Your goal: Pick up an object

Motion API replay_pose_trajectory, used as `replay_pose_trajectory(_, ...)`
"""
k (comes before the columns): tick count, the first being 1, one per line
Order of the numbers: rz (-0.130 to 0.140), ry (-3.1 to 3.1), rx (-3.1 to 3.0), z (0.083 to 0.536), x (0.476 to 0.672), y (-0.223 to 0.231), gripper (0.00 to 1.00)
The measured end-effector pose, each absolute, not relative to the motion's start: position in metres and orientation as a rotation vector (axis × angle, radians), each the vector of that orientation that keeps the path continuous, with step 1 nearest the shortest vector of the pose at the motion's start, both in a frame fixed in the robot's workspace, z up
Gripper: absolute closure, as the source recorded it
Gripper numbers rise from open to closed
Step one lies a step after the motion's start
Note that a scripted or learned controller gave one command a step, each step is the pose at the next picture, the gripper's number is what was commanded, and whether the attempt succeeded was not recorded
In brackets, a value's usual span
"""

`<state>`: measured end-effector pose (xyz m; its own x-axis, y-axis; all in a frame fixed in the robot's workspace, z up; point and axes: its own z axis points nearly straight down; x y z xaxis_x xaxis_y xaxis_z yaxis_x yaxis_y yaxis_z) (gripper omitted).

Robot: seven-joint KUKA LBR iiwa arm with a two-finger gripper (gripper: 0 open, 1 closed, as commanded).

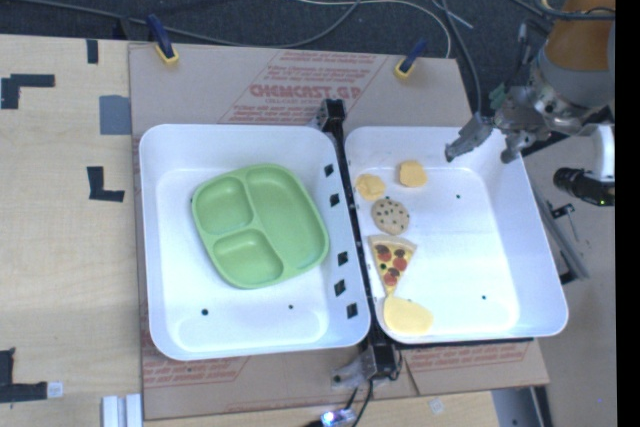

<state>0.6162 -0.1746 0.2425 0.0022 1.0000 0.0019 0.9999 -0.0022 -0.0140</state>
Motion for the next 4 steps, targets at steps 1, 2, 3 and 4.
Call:
replay_pose_trajectory(1,0.002,-2.222,-2.220,0.250,0.619,-0.174,0.00)
replay_pose_trajectory(2,0.008,-2.219,-2.217,0.186,0.615,-0.174,0.00)
replay_pose_trajectory(3,0.007,-2.219,-2.217,0.134,0.609,-0.165,0.00)
replay_pose_trajectory(4,0.001,-2.224,-2.223,0.084,0.610,-0.165,0.00)
